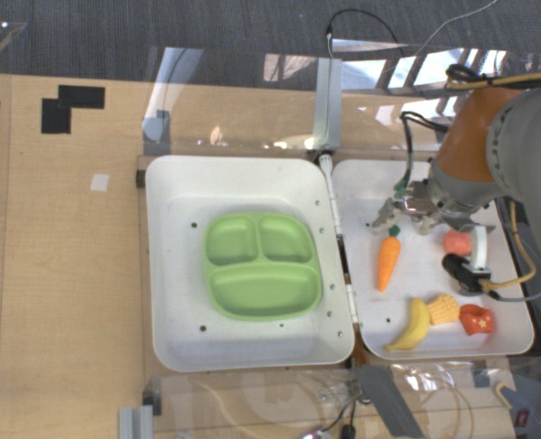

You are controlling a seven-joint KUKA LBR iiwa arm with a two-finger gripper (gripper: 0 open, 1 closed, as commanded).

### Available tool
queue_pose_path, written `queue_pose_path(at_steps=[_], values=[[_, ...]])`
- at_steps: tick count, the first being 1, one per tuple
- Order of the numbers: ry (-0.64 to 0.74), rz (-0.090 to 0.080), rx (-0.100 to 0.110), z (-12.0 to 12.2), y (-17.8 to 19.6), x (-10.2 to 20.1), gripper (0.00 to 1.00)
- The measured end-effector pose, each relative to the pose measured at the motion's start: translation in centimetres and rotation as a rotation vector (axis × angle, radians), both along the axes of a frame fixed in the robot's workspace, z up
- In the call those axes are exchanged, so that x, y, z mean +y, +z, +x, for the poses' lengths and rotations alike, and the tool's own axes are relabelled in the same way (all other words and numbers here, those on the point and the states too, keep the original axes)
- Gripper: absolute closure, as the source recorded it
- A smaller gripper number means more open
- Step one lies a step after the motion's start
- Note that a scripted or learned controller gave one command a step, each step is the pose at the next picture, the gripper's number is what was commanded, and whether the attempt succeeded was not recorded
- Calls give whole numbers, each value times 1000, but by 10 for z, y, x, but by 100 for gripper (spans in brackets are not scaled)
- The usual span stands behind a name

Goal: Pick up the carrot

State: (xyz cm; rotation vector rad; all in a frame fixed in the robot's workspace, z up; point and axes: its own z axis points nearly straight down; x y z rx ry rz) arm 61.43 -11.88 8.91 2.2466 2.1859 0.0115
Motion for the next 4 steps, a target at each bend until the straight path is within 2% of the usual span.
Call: queue_pose_path(at_steps=[1,2,3,4], values=[[-83,0,4,-16,141,12,0],[19,0,5,-55,6,22,0],[19,0,5,-55,6,22,0],[21,0,1,-53,17,23,100]])
